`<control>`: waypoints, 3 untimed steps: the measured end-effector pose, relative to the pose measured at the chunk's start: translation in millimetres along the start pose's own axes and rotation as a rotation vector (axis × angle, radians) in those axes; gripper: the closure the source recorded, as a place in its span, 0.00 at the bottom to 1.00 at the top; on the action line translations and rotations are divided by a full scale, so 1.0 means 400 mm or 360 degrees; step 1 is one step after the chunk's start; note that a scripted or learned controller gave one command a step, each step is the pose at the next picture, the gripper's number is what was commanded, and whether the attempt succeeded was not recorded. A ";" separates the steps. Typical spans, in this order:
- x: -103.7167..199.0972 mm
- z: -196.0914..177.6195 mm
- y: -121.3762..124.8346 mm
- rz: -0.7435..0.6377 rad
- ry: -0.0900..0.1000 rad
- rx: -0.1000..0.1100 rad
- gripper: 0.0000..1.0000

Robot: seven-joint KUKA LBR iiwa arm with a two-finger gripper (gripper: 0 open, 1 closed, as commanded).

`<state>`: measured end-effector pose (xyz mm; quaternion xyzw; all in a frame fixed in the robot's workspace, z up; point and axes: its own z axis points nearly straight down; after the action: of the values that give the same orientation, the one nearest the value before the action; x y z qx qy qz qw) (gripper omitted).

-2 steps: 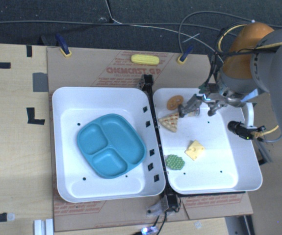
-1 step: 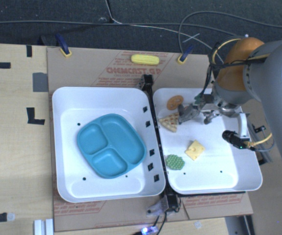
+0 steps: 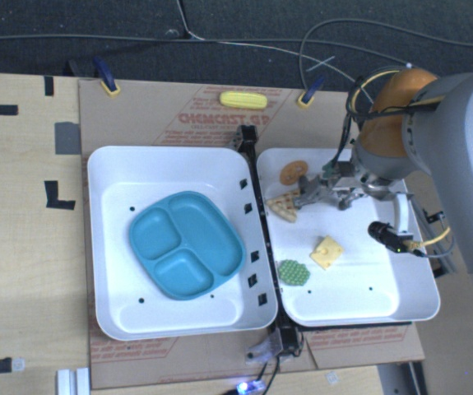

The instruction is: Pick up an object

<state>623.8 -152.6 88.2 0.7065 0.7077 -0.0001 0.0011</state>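
In the right bin (image 3: 417,303), near its back-left corner, the gripper (image 3: 302,194) is reaching low toward the pale wedge-shaped piece (image 3: 284,207) – a waffle or pizza-slice toy, by the look of it – w/ the arm (image 3: 433,130) coming in from the right. The dark tips are sitting just beside or touching the wedge's upper right edge, but I cannot tell from this slant whether the jaws are spread or pinched, and nothing is visibly caught between them, so no grasp is showing yet. The wedge is lying flat on the bin floor, close to the divider between the bins. The other candidates are also resting in the right bin: the brown round piece (image 3: 294,172) just behind the gripper, the yellow cheese-like block (image 3: 326,253) nearer the middle, and the green bumpy piece (image 3: 293,272) toward the front left. The left bin (image 3: 104,303) is holding a blue divided plate (image 3: 187,244), and a yellow corn-like item (image 3: 243,99) is lying on the cardboard behind the bins. As a judgement – the approach is looking approx. done, while the closing, lifting and clearing of an obj. are all left to do; the task is at an early-to-mid stage, nothing picked.
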 end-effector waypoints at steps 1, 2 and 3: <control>0.002 -0.024 0.000 -0.0003 -0.0002 -0.0003 1.00; -0.009 -0.132 -0.001 0.0002 0.0002 -0.0001 1.00; -0.011 -0.264 -0.023 0.0002 0.0001 -0.0005 1.00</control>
<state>614.4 -156.9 193.7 0.7070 0.7073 0.0011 0.0020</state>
